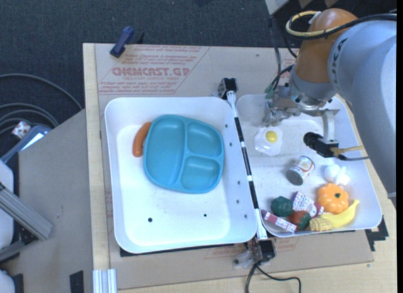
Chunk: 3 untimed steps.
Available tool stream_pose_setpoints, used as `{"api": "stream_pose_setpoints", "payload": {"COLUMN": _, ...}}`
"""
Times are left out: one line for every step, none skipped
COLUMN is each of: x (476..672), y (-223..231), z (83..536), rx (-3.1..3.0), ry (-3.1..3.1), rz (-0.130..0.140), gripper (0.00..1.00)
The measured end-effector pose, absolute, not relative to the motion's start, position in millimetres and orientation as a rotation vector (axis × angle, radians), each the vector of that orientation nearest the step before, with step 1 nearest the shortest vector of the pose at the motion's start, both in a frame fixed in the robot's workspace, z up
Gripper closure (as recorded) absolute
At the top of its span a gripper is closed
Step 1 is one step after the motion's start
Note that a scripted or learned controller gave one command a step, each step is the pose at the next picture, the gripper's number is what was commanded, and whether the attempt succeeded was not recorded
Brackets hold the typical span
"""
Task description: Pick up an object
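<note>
The grey arm's pincer (pixel 275 114) hangs low over the far end of the right white bin (pixel 365 188); whether it is clenched or released cannot be told. Just below it lies a white fried-egg toy with a yellow yolk (pixel 269 140). Nearer the camera sit a small grey-and-white can (pixel 300 169), an orange plastic pumpkin (pixel 332 198) and a yellow banana (pixel 343 215). In the left white bin (pixel 126 210) on the bench, a blue divided plastic plate (pixel 184 154) touches an orange sausage-shaped toy (pixel 139 139).
</note>
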State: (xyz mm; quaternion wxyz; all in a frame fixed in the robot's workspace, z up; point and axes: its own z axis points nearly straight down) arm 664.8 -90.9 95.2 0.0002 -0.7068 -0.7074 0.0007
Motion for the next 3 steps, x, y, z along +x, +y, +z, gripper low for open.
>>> {"api": "stream_pose_setpoints", "payload": {"x": 664.7, "y": -90.9, "z": 95.1, "rx": -2.220, "ry": -2.222, "rz": 0.003, "gripper": 0.00}}
{"api": "stream_pose_setpoints", "payload": {"x": 666.4, "y": -93.0, "z": 84.8, "rx": -2.221, "ry": -2.221, "rz": 0.002, "gripper": 0.00}}
{"api": "stream_pose_setpoints", "payload": {"x": 666.5, "y": -91.9, "z": 85.0, "rx": -2.221, "ry": -2.221, "rz": 0.002, "gripper": 0.00}}
